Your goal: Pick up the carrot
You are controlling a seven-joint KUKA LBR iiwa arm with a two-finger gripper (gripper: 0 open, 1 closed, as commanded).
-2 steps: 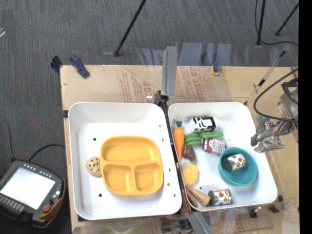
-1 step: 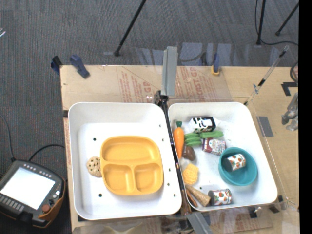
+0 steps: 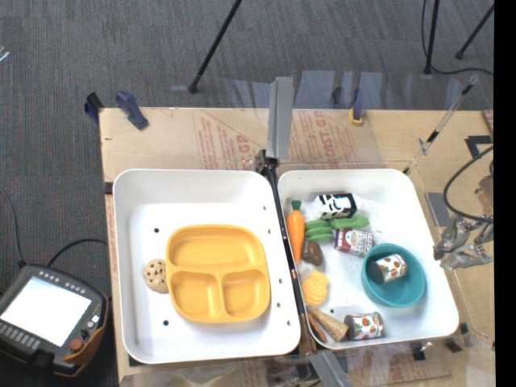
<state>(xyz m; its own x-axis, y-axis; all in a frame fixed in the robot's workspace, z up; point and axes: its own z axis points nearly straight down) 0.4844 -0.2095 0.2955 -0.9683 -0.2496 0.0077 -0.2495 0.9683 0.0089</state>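
The carrot is orange with a small green top. It lies lengthwise against the left wall of the right bin, its top pointing to the far side. A brown piece touches its near right side and green pods lie just to its right. My gripper shows as grey metal parts at the right edge of the view, outside the right bin's right wall and far from the carrot. Nothing shows between the gripper and the carrot except the bin's other items.
The right bin also holds a black-and-white toy, a red can, corn, a cone, another can and a teal bowl with a can in it. The left bin holds a yellow divided plate and a cookie.
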